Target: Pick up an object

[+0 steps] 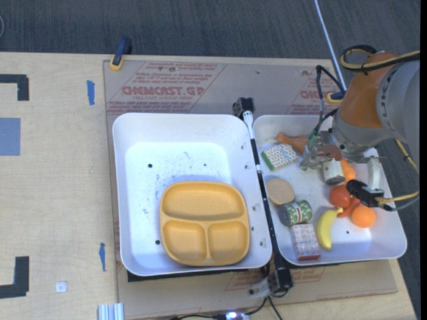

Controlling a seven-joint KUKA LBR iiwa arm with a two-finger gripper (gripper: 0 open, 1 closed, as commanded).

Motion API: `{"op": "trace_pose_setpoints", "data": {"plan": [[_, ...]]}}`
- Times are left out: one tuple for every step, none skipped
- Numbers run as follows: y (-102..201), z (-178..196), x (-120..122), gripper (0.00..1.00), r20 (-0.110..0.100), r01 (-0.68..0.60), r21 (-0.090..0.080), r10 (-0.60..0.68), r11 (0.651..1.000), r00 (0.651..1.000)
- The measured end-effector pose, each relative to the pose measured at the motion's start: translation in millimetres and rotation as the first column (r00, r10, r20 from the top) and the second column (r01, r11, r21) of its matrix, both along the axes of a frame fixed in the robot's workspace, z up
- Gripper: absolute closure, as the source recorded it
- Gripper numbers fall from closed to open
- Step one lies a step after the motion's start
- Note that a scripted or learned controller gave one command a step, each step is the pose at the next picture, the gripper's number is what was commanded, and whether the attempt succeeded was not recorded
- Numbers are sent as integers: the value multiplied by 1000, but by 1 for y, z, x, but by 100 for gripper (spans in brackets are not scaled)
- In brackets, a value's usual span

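Note:
The right bin (395, 244) holds several small items. Among them are a green-and-white packet (279, 156), a tan disc (280, 191), a green can (296, 213), a red-and-white box (305, 240), a banana (325, 227), a red tomato (339, 196) and an orange (363, 217). An orange carrot-like piece (291, 139) lies near the bin's back edge. My gripper (319, 157) hangs low over the back part of this bin, between the packet and the tomato, with a grey cylinder (331, 171) just beside it. Nothing is visibly held.
The left bin (133, 172) contains a yellow divided tray (203, 220) in its front half. A black clamp (243, 106) sits at the back where the two bins meet. The arm's orange band (363, 99) and its cables hang over the right bin's back right corner.

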State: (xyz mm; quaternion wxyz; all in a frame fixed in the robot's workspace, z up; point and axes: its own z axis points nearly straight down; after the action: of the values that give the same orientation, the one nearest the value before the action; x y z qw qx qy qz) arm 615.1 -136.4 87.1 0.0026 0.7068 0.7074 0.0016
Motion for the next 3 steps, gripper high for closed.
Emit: {"op": "trace_pose_setpoints", "data": {"plan": [[33,-3,44,100,-47,8,-2,-8,1000,999],[18,14,-52,100,-7,2,2,-2,1000,1000],[18,14,-52,0,-7,2,2,-2,1000,1000]]}}
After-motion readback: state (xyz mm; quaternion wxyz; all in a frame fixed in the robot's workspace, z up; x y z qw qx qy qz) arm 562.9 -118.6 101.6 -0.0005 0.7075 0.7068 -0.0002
